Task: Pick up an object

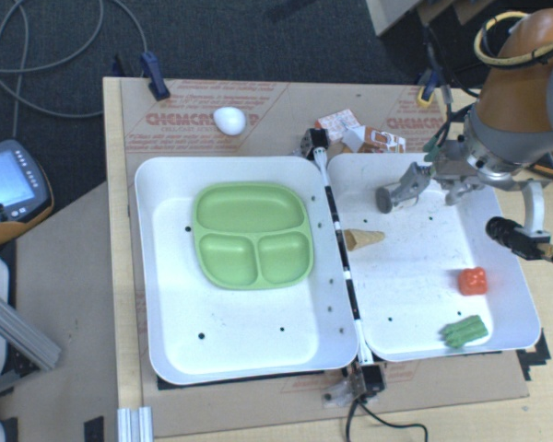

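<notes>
In the right bin (pixel 498 339) lie a tan cone-shaped piece (pixel 364 238) near the left wall, an orange-red block (pixel 473 281) at the right and a green toy (pixel 464 331) near the front right corner. My gripper (pixel 396 191) hangs over the back of this bin, pointing left, above and to the right of the cone piece. Nothing shows in its grip. The orange block and the green toy sit well to its front right.
The left bin (pixel 166 320) holds a green divided plate (pixel 253 233). Behind the bins on the bench lie a white egg-shaped thing (pixel 229 120) and some crumpled wrappers (pixel 355 133). Blue clamps (pixel 154 74) grip the bench's back edge.
</notes>
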`<action>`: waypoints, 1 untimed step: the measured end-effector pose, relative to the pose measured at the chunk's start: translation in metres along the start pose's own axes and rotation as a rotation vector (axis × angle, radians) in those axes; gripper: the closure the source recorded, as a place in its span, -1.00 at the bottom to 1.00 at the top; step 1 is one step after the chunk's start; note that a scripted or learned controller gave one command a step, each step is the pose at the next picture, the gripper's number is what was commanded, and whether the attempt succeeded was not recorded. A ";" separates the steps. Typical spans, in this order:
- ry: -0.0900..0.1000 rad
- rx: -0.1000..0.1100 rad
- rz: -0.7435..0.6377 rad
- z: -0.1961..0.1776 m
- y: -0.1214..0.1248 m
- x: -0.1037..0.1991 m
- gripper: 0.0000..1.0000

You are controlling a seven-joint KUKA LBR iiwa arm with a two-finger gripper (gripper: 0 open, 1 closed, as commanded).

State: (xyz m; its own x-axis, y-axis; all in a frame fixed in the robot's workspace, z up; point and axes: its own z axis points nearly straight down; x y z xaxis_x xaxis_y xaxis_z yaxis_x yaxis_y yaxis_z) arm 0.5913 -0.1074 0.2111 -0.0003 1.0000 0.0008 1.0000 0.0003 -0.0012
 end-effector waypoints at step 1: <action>0.000 0.002 0.001 0.097 0.034 -0.015 -1.00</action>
State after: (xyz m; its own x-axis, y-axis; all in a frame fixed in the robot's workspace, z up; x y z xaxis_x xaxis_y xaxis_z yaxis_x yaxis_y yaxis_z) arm 0.6248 -0.1226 0.1144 0.0004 1.0000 0.0008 1.0000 -0.0004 -0.0035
